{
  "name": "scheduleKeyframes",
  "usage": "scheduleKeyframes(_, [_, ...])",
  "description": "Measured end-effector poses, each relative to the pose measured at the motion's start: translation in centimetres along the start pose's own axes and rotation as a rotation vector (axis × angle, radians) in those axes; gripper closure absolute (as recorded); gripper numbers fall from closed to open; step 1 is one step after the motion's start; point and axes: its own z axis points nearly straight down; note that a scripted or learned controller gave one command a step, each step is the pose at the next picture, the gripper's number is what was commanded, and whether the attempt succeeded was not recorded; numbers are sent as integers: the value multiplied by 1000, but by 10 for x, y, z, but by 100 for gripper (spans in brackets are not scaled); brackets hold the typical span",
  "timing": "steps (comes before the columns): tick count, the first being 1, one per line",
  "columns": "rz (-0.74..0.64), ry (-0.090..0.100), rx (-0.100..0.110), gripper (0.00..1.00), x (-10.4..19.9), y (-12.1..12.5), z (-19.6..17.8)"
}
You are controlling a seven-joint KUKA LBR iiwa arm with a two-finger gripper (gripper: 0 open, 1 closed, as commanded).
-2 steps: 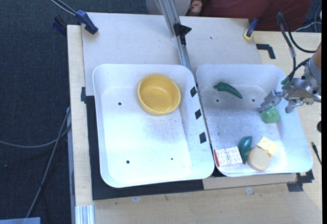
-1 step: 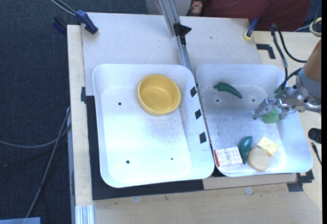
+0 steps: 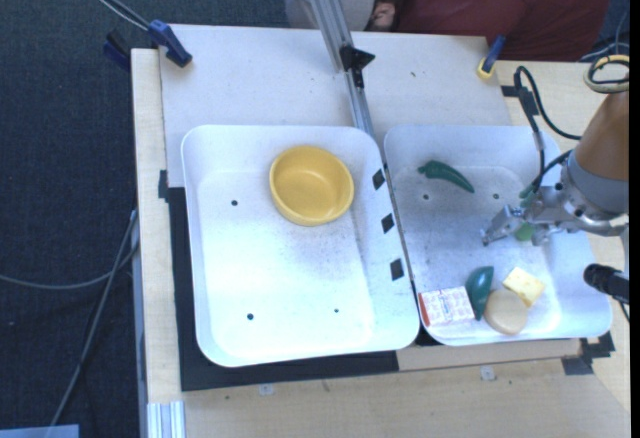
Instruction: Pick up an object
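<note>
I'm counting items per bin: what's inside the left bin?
Inside the left bin sits one yellow bowl, upright near the far edge. The bowl looks bare inside. Whatever lies beneath the bowl is covered.

Glossy yellow plastic bowl (image 3: 311, 185), smooth white plastic bins (image 3: 290, 346), matt wooden bench (image 3: 300, 76)

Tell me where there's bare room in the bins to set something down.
Left bin: open floor everywhere below the yellow bowl. Right bin: bare patch between green pepper and red-white box. Its lower right corner is crowded.
</note>
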Motion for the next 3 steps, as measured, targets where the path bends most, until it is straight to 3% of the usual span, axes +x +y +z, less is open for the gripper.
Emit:
scheduleKeyframes(1, [-1,-2,-9,100,0,2,-16])
scheduleKeyframes(3, [-4,-10,-24,100,10,9,-127])
